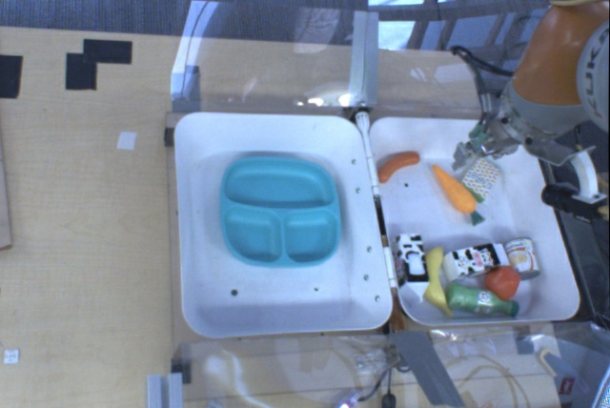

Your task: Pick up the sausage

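Note:
The sausage [397,164] is a small orange-red link lying at the upper left of the right bin [543,215], near the divider. My gripper [478,145] hangs over the upper right part of that bin, to the right of the sausage and apart from it. Just below the gripper lies a small patterned packet [481,177], and a carrot [456,190] lies between gripper and sausage.
A blue divided plate [280,210] sits in the left bin [205,301]. At the front of the right bin lie a black-and-white carton [410,258], a banana [435,280], a green bottle [481,301], a tomato [502,282], a small can [520,256] and a milk box [474,260].

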Tool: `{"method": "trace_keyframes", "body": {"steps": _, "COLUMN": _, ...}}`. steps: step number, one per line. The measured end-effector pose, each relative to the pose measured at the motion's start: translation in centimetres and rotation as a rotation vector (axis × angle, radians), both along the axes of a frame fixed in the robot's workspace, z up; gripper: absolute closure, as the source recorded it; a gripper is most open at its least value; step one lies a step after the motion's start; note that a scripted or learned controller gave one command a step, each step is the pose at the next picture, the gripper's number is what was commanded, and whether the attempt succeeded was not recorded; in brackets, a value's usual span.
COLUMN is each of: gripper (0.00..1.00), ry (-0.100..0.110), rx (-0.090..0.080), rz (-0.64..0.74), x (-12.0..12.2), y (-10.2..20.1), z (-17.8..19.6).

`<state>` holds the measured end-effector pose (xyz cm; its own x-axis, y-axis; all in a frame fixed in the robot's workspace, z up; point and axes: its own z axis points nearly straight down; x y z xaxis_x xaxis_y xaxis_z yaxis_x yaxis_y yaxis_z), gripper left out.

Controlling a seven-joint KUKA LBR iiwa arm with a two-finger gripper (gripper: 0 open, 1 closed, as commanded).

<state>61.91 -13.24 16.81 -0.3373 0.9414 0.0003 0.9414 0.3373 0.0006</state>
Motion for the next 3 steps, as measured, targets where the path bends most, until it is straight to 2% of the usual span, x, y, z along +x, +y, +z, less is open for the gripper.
{"method": "trace_keyframes", "body": {"steps": 1, "gripper": 1.0, "ry": -0.002, "rx": 0.0, "rz": 0.004, "x": 0.2, "y": 0.1, "z": 0.8}}
{"method": "trace_keyframes", "body": {"steps": 2, "gripper": 1.0, "ry": -0.003, "rx": 0.001, "rz": -0.065, "x": 5.2, "y": 10.0, "z": 1.5}}
{"method": "trace_keyframes", "body": {"steps": 3, "gripper": 1.0, "ry": -0.011, "rx": -0.002, "rz": 0.238, "x": 1.1, "y": 13.0, "z": 20.7}}
